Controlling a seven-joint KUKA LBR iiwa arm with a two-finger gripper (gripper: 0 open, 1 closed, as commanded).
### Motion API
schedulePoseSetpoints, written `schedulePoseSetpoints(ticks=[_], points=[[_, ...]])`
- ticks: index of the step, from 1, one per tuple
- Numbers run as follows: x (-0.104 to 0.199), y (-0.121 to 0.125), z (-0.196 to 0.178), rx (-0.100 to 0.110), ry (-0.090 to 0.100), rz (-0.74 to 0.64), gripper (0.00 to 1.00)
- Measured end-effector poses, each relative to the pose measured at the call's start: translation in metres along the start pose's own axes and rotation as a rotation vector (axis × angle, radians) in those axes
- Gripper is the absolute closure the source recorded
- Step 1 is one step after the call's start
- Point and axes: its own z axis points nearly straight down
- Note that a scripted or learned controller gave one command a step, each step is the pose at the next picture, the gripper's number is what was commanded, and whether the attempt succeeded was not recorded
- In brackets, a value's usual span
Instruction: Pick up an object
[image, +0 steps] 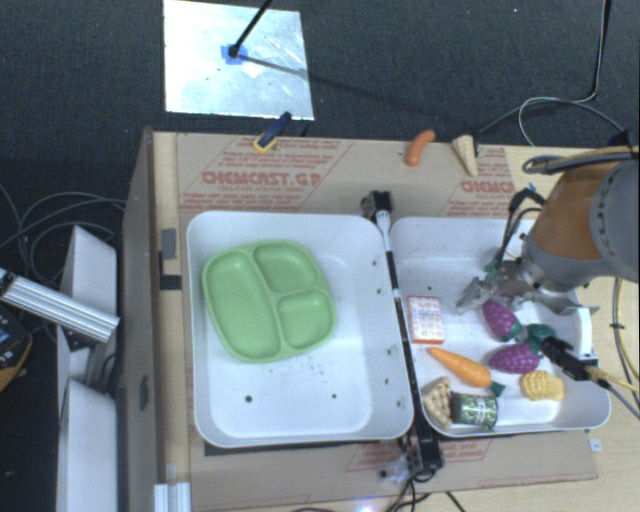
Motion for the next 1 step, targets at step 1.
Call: schedulePoseSetpoints(ticks=[1], points=[[-0.0274, -0.0131, -0.0002, 0.001, -0.001, 0.002, 0.00]])
